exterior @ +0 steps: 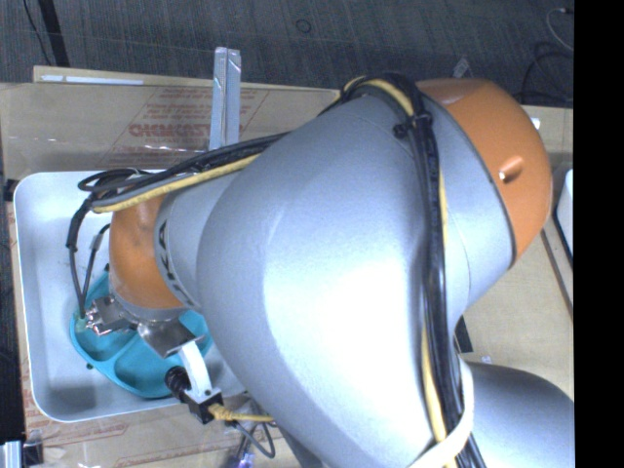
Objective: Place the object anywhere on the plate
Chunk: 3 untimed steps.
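Wrist [146, 261] hangs directly over blue plate [136, 364]; hand hidden.

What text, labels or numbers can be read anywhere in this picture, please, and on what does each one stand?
Red print on the cardboard sheet behind the white bin: it appears upside down and too blurred to read.
No readable text on the grey arm, the orange band or the blue plate.
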### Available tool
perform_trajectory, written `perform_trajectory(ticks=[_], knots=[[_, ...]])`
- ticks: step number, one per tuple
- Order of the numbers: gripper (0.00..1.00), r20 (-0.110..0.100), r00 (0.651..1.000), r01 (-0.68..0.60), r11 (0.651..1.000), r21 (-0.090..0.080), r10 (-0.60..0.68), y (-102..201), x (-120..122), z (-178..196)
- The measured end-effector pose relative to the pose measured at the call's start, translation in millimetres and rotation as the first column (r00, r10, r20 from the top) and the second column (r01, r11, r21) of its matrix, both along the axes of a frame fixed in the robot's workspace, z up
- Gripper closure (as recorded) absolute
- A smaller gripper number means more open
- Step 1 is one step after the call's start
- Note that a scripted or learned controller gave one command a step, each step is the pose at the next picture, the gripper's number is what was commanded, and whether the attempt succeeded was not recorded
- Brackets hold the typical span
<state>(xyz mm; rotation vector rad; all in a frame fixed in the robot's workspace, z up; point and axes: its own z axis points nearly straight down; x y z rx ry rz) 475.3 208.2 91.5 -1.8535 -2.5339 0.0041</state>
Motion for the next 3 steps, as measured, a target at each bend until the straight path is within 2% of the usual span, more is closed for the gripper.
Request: perform_trajectory(ticks=[1, 2, 3], knots=[[1.00, 0.001, 0.997, -0.074, 0.997, 0.001, 0.074, -9.0, 98.4, 76.9], [1.00, -0.003, 0.989, 0.147, 0.989, -0.001, -0.147, -10.9, 47.3, -1.1], [1.00, -0.003, 0.993, 0.114, 0.994, 0.000, -0.114, -64.9, 75.8, -0.2]])
